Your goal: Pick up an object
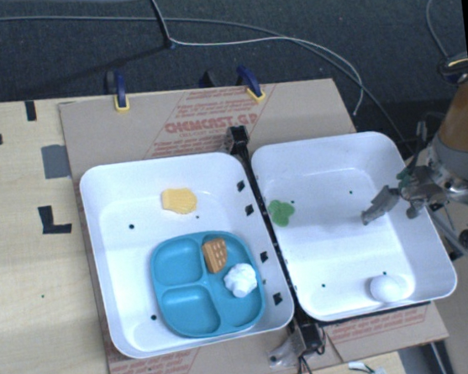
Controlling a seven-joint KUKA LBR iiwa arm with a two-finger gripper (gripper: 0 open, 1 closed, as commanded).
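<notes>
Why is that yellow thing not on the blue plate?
The flat yellow piece lies alone on the left white bin's floor, just behind the blue divided plate, which holds the waffle-like brown piece and the white lump. Nothing looks broken.

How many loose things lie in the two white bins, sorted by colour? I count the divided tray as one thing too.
Yellow: 1, the yellow piece.
Blue: 1, the divided tray.
Tan: 1, the waffle-like piece.
White: 2, the crumpled lump and the ball.
Green: 1, the green lump.
Total: 6.

Tray (pixel 180 303) in left bin (pixel 109 239)
</notes>
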